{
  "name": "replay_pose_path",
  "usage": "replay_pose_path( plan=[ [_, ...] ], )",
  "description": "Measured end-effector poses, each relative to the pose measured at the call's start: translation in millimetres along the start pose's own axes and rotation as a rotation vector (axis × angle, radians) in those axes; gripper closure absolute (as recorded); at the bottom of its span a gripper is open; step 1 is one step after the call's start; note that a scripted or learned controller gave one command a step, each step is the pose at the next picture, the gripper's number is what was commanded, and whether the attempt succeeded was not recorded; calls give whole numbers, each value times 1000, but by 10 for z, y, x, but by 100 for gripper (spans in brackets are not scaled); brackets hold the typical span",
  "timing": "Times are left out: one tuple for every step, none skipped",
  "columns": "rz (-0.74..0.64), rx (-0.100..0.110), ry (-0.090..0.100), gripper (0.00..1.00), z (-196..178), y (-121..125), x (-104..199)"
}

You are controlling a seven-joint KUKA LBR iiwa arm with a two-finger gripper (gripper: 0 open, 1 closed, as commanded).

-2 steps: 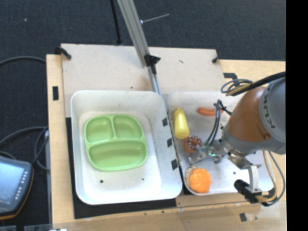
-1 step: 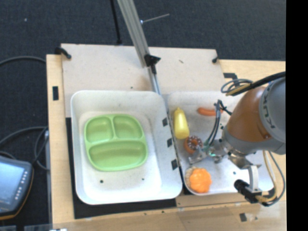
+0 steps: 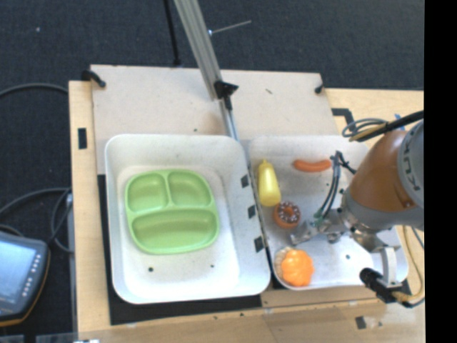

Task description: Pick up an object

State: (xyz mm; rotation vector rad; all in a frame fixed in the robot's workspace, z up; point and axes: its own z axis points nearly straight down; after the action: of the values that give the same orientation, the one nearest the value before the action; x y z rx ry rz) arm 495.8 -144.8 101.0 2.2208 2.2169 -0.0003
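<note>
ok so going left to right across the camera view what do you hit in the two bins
green divided plate in the left bin → yellow bottle → donut-like ring → orange fruit → sausage → pincer

Floor [image 3: 86, 20]: dark carpet, even light, no hard shadows. Black cables [image 3: 28, 95] trail across it at left. Handheld control pendant [image 3: 20, 276] with a lit screen sits at lower left. Bench [image 3: 285, 106]: pale wood-coloured top with a lighter board laid over it. An aluminium rail [image 3: 198, 38] rises slantwise from the board's middle toward the top edge.
</note>
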Motion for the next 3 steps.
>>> replay_pose_path(
  plan=[
    [1,0,-1,0,-1,-42,-357],
    [-10,0,5,0,-69,-50,468],
    [-1,1,2,0,-65,-59,421]
  ],
)
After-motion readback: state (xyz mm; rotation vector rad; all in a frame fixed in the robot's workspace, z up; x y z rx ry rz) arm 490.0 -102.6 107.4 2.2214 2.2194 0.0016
